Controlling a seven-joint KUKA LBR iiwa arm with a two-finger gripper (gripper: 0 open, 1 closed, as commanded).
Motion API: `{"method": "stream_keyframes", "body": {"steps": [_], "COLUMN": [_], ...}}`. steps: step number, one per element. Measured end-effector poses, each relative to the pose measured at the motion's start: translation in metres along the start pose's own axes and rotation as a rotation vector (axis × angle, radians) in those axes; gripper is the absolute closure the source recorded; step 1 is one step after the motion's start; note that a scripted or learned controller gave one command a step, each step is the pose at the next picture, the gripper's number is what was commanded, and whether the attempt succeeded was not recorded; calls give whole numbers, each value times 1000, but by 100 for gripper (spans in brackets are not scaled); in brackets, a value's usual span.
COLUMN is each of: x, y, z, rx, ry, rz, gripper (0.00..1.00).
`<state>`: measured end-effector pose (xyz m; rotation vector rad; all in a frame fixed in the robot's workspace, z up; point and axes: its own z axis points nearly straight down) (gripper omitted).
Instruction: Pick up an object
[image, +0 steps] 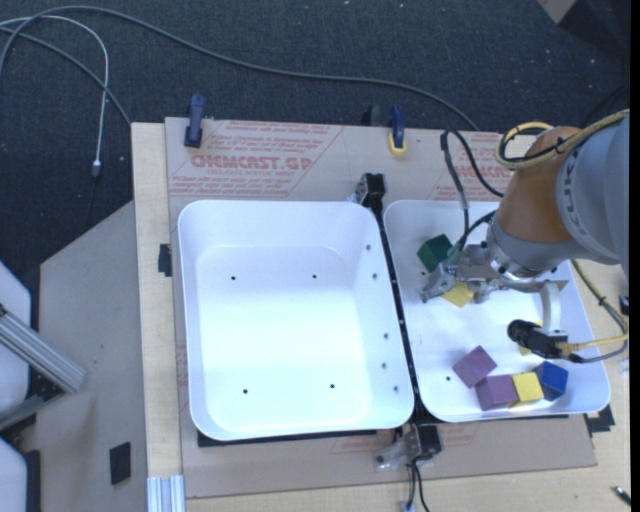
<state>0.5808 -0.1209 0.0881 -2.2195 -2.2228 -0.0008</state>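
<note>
Tool (447, 286) low in right bin (590, 400); yellow block (458, 296) just beneath, green block (434, 250) beside. Grip state: cannot tell.

Left bin (200, 300) open throughout; right bin (430, 390) front crowded by blocks (505, 382).

A brown board (300, 160) printed with red lettering lies under the two white bins (290, 230). Blue clamps (195, 118) grip its edge at eleven and twelve o'clock. A grey cable (100, 60) loops over dark carpet (60, 200) at ten o'clock.
</note>
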Motion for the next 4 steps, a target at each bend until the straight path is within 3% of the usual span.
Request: {"method": "stream_keyframes", "body": {"steps": [1, 2, 3, 4], "x": [13, 12, 109, 175], "y": [32, 32, 2, 52], "z": [0, -11, -91, -100], "rx": [-1, -2, 2, -1], "ry": [-1, -1, -1, 0], "rz": [0, 1, 4, -3], "gripper": [0, 100, 100, 100]}}
